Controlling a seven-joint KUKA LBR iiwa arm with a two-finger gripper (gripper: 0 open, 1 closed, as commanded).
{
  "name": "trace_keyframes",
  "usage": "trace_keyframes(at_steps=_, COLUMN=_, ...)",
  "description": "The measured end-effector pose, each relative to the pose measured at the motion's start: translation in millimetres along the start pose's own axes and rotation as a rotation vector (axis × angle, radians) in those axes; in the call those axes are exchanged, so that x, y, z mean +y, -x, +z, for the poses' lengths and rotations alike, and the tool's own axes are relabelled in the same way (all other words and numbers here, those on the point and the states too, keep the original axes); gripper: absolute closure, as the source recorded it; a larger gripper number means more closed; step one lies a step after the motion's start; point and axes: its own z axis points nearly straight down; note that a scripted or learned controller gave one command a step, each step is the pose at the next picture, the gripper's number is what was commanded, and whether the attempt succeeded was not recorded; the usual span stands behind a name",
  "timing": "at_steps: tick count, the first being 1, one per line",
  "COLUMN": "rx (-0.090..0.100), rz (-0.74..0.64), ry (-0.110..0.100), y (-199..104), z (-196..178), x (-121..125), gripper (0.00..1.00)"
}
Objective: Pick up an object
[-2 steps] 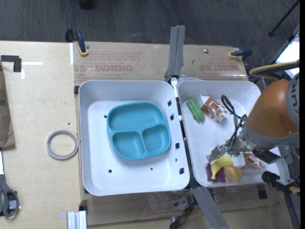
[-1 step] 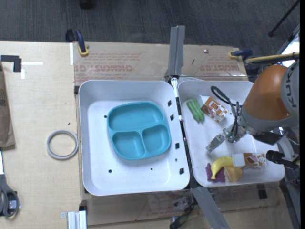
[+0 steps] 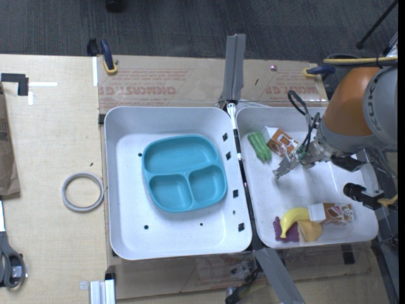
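Note:
The right bin (image 3: 354, 236) holds several small things. A green oblong piece (image 3: 259, 147) lies at its far left, with a white and orange packet (image 3: 282, 143) just right of it. Near the front lie a yellow banana (image 3: 294, 220), a purple piece (image 3: 279, 228), an orange-tan piece (image 3: 309, 231) and a brown and white packet (image 3: 335, 213). My gripper (image 3: 284, 166) hangs over the middle of this bin, pointing left, just below the white and orange packet. Nothing shows between its fingers.
The left bin (image 3: 120, 170) holds a blue three-compartment plate (image 3: 183, 172). A grey divider post (image 3: 234, 68) rises between the bins at the back. A ring of tape (image 3: 83, 191) lies on the bench at left, scissors (image 3: 9, 265) at the lower left.

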Motion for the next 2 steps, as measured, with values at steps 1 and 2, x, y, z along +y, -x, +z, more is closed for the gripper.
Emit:
trace_keyframes(at_steps=1, rx=0.001, rz=0.045, ry=0.0, y=-15.5, z=-0.2, x=13.4, gripper=0.0)
trace_keyframes(at_steps=2, rx=-0.001, rz=0.038, ry=0.001, y=-6.3, z=-11.5, x=71.0, gripper=0.0)
